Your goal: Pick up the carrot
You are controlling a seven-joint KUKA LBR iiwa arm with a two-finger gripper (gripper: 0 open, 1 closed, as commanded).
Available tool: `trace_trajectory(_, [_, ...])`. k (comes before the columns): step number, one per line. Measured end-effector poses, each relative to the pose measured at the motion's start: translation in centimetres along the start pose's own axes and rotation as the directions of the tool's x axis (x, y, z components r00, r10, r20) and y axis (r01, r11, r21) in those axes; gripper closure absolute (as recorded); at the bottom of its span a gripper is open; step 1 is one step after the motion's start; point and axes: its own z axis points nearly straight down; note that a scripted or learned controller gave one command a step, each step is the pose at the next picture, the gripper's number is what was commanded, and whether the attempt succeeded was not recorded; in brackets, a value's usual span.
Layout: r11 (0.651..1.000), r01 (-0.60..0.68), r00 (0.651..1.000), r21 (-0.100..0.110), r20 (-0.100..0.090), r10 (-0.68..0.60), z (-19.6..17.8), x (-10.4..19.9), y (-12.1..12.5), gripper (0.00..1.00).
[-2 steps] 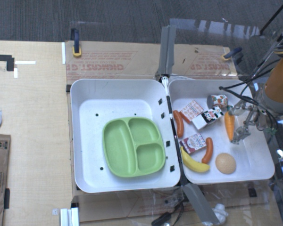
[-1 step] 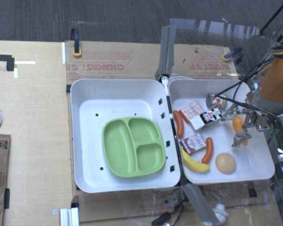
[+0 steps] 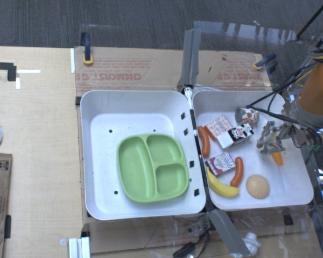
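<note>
The carrot (image 3: 278,158) is a small orange piece near the right wall of the right bin (image 3: 290,198). My gripper (image 3: 272,142) hangs right over it, coming in from the right, and its metal tip overlaps the carrot's upper end. From this slant I cannot make out whether the carrot is gripped or just lies under the tip.
The right bin also holds two red sausages (image 3: 204,140) (image 3: 237,172), a banana (image 3: 222,186), a round bread roll (image 3: 257,186), small snack packs (image 3: 220,129) (image 3: 222,163) and a can (image 3: 247,114). A green divided plate (image 3: 151,167) lies in the left bin (image 3: 97,144).
</note>
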Motion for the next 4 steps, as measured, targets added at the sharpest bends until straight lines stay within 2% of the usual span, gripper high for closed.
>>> trace_trajectory(1, [0.987, 0.159, 0.987, -0.002, -0.008, -0.159, -8.5, -0.7, 5.2, 1.0])
trace_trajectory(2, [0.987, 0.159, 0.987, -0.002, -0.008, -0.159, -8.5, -0.7, 5.1, 0.0])
trace_trajectory(3, [0.983, 0.183, 0.983, -0.002, -0.009, -0.183, -8.3, 0.9, 0.1, 0.0])
trace_trajectory(4, [0.917, 0.398, 0.917, -0.006, -0.01, -0.398, -2.4, 1.7, 0.1, 0.0])
